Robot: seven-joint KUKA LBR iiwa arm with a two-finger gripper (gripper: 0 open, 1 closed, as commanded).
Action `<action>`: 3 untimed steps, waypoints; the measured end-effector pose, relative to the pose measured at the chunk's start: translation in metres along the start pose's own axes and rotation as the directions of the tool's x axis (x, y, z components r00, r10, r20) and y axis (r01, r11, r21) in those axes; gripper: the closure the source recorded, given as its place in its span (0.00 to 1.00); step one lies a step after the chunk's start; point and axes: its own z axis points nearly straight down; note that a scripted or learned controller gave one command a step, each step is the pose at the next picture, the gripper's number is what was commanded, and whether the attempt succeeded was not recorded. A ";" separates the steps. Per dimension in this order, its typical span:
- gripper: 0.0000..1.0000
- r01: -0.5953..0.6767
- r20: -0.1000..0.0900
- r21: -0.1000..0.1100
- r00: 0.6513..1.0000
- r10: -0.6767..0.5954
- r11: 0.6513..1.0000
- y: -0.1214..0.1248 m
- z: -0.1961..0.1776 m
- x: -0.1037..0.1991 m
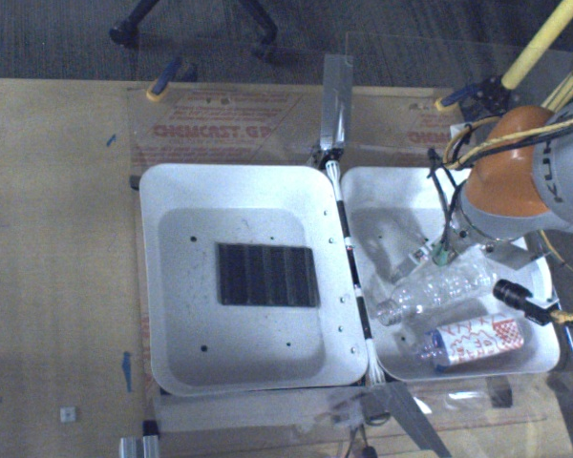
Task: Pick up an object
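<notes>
A clear plastic bottle (441,292) lies on its side across the middle of the right bin (387,203), cap end toward the lower left. Below it lies a second bottle with a red and white patterned label (476,340), near the bin's front right corner. My gripper (437,253) reaches down from the right and hangs just over the upper edge of the clear bottle, with a small green part at its tip. The grey and orange wrist hides most of the gripper.
The left bin (172,208) holds a dark ribbed rectangle (267,275) on its floor. A narrow divider (349,256) separates the two bins. Blue-handled clamps (169,77) sit on the bench behind the bins.
</notes>
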 end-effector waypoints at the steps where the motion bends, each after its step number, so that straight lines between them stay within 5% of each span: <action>1: 0.00 0.040 -0.001 0.002 0.999 -0.040 0.999 -0.001 0.000 0.016; 2: 0.00 -0.216 0.001 0.004 0.976 0.216 0.976 0.016 0.001 -0.031; 3: 0.00 -0.484 0.001 0.008 0.875 0.484 0.875 0.016 -0.054 -0.058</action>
